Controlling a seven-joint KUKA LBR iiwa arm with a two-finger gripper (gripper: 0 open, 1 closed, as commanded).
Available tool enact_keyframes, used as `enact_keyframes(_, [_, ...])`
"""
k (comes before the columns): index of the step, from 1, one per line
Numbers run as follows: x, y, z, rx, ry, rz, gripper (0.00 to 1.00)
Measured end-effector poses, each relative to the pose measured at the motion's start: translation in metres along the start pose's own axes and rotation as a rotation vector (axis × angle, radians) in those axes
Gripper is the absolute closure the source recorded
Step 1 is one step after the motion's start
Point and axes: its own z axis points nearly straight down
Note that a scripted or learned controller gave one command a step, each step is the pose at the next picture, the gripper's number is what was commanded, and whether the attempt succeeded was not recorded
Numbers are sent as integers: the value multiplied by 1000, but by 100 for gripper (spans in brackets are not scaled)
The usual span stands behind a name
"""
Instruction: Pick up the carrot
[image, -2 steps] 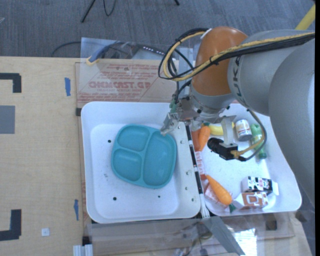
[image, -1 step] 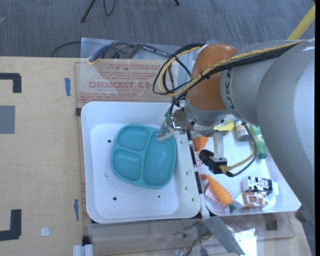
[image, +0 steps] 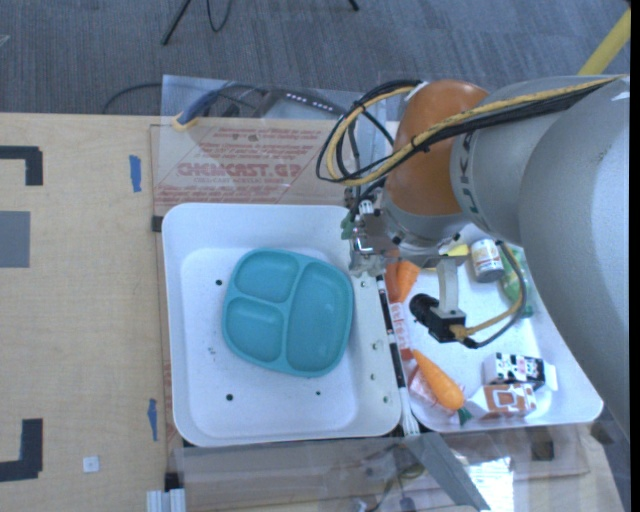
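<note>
One carrot (image: 438, 381) lies slantwise in the right bin (image: 575, 395), near its front left corner. A second orange, carrot-like piece (image: 403, 279) pokes out just below the arm's wrist, by the wall between the two bins. My gripper (image: 398, 262) hangs right over that piece, at the right bin's left edge. The grey wrist and its orange band (image: 435, 150) cover most of the gripper. I cannot make out whether the orange piece is held.
A teal divided plate (image: 290, 312) lies in the left bin (image: 190, 330). The right bin also holds a small can (image: 487, 258), a green item (image: 516, 282), a printed carton (image: 517, 370) and an orange-white packet (image: 506, 401). Cables loop above the wrist.
</note>
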Motion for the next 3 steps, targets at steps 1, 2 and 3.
enact_keyframes(1, [73, 9, -71, 40, 16, 260, 100])
enact_keyframes(2, [73, 9, -71, 41, 15, 260, 0])
enact_keyframes(3, [135, -21, 50, 42, 22, 12, 0])
